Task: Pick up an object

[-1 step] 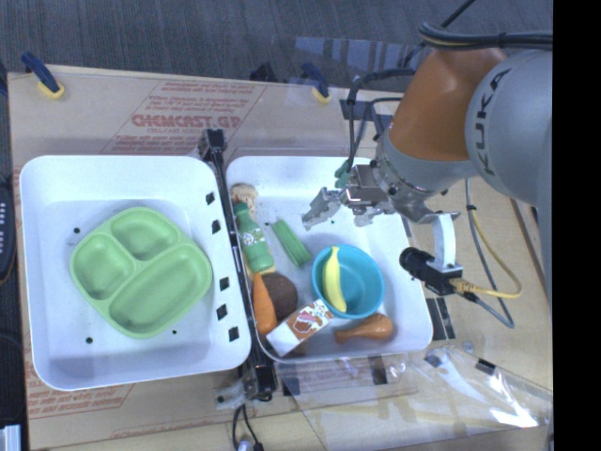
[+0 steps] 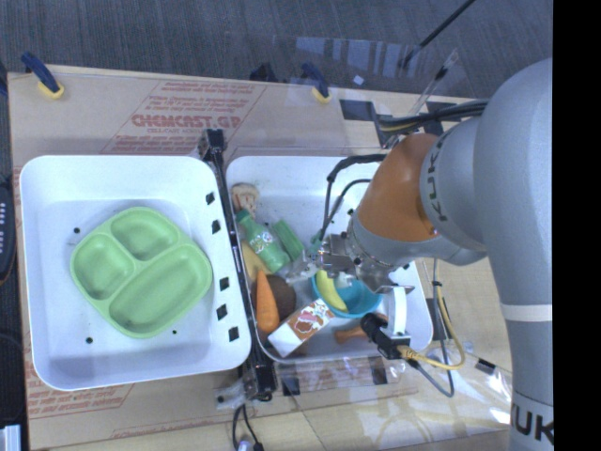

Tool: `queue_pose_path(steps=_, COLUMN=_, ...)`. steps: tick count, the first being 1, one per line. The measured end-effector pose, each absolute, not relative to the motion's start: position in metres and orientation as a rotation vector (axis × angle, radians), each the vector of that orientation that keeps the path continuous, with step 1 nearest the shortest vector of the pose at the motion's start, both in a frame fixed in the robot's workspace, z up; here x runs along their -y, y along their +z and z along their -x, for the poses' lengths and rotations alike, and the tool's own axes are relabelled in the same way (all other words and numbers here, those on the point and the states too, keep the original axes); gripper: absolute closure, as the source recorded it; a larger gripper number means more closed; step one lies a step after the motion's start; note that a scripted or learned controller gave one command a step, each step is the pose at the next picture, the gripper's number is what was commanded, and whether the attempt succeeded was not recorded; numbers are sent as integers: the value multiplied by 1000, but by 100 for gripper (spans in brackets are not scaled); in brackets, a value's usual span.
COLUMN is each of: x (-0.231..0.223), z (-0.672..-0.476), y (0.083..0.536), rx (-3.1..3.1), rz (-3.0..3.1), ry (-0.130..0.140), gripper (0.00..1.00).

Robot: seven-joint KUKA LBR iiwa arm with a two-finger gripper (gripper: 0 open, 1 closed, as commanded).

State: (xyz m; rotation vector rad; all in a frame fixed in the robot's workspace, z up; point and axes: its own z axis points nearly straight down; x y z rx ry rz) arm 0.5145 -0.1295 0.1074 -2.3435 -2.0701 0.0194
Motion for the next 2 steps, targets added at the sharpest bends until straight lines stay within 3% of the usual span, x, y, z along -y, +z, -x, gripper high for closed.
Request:
queue_pose_path(steps=1, x=130, z=-517, y=120, rx=2088, rz=2331, ry=22, gripper=100)
queue_pose_path(steps=2, x=80, z=-510, y=239, rx=2247, rz=2194, ry=1, gripper=100)
